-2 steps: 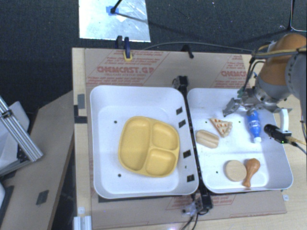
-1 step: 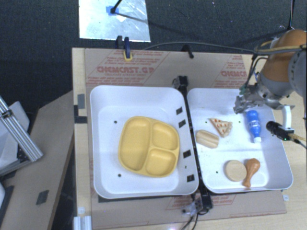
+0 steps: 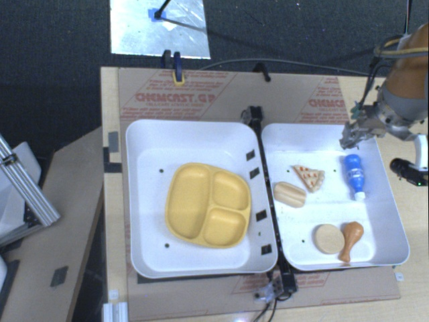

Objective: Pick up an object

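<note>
1. Camera view. The tool (image 3: 350,138) hangs at the far right corner of the right bin (image 3: 383,180), over its back wall. It looks dark and metallic under the grey arm (image 3: 402,92). Too small and blurred to tell how far apart the tips stand; nothing is seen gripped.
2. Blue bottle (image 3: 354,174): just below the tool, nearest thing to it, not touching. It lies flat, long axis nearly straight toward and away from the tool, white cap end pointing away, toward the near edge. Smooth plastic, cylinder shape, pale label band.
3. Pizza slice (image 3: 309,177): left of and below the tool, well apart. Flat wedge, tan crust edge, red spots; point aims right and down.
4. Bread roll (image 3: 289,194): further left of the tool, just beside the slice. Oblong, tan, matte, long axis roughly across the bin.
5. Round biscuit (image 3: 328,239): far below the tool, pale flat disc.
6. Drumstick (image 3: 350,239): touching the disc's right side. Glossy brown, bulb end up toward the tool, thin bone end pointing away.
7. Left bin (image 3: 144,180): well left of the tool. It holds a yellow divided plate (image 3: 208,205), smooth plastic, rounded, three compartments.
8. Both bins sit on a printed board on the counter (image 3: 80,180).
</note>
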You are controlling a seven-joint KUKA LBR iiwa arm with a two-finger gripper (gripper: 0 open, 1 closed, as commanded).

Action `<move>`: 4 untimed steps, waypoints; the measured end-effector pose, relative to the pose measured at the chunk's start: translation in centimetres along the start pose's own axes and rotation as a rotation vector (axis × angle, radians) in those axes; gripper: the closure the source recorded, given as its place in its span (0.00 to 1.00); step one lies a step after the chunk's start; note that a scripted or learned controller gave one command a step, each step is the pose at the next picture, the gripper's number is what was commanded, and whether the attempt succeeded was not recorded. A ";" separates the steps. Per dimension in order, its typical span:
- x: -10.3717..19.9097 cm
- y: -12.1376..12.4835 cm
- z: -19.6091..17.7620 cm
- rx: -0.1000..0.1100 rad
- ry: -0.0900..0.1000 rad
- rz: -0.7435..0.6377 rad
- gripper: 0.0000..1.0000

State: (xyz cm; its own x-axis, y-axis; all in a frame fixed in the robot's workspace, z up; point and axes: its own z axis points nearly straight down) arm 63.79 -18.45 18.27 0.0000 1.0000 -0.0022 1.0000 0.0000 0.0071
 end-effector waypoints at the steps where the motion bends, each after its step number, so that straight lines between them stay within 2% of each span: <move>1: 0.5 0.6 -4.6 0.001 0.001 -0.005 1.00; 2: 0.4 0.8 -9.9 0.001 0.000 -0.005 1.00; 3: 5.2 0.2 -8.5 0.006 0.003 -0.008 1.00; 4: 9.5 -1.4 -8.5 0.006 0.003 -0.008 1.00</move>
State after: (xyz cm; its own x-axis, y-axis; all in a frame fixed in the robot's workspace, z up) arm 62.31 -8.89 26.76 -0.0080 1.0000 0.0013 1.0000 0.0080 0.0012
